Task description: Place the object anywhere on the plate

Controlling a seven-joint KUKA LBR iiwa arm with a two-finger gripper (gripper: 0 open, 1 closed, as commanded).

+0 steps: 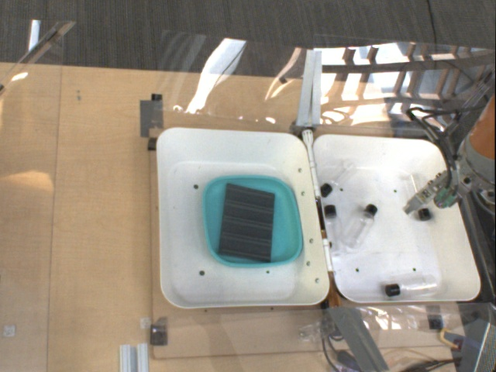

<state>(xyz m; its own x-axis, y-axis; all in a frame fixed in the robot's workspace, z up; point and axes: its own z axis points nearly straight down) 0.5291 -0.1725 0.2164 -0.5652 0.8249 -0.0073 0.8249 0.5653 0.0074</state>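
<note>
Gripper: the gripper (422, 198) hangs low over the right side of the right bin (457, 289), pointing down and to the left. I can't tell from here what it is doing at its tip, and I see nothing held in it.

Nearest things: a small black cap (424, 214) lies just beside the tip. Clear little vials lie scattered across the bin: one near the middle (358, 223) with a black cap, one along the front wall (411, 287), and two loose dark bits (327, 198) by the left wall.

Task's thing: a dark ribbed block (248, 222) already lies flat on the teal plate (213, 239) in the left bin (178, 277), well inside the rim. By my reckoning the placing looks done for that piece.

Risk: if the arm goes for a vial, clear rounded plastic is likely to roll or slip out of a pinch. The cap beside the tip could get nudged or caught instead. Carrying anything across, it has to clear the ridge between the bins. A second item dropped on the plate could land on the block and slide off.

Surface: glossy white bins set into a pale wooden bench (77, 208), with metal brackets at the corners.

Room: dark ribbed carpet (194, 6) behind, clear panels throwing bright glare, and a metal frame (387, 68) at the back right.
</note>
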